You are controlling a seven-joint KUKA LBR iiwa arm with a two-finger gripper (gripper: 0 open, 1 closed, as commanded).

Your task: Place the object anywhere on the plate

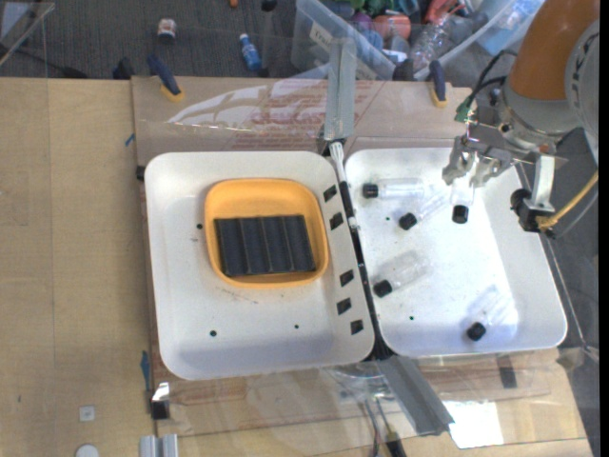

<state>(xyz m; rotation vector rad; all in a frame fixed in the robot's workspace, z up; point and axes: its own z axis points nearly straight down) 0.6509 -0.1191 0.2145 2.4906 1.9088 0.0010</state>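
Clear bottle lies at right bin's 5 o'clock; end effector at 1 o'clock, grip state indiscernible; descend squarely over one bottle.

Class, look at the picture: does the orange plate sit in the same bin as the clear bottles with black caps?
No: the orange plate sits in the left bin, while the clear bottles lie in the right bin.

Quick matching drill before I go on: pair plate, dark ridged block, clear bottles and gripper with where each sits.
Things:
1. plate
2. ridged block
3. clear bottles
4. gripper

Places:
A. over the right bin's far edge
B. on the plate
C. lying in the right bin
D. in the left bin

Pairs: 1-D, 2-B, 3-C, 4-A
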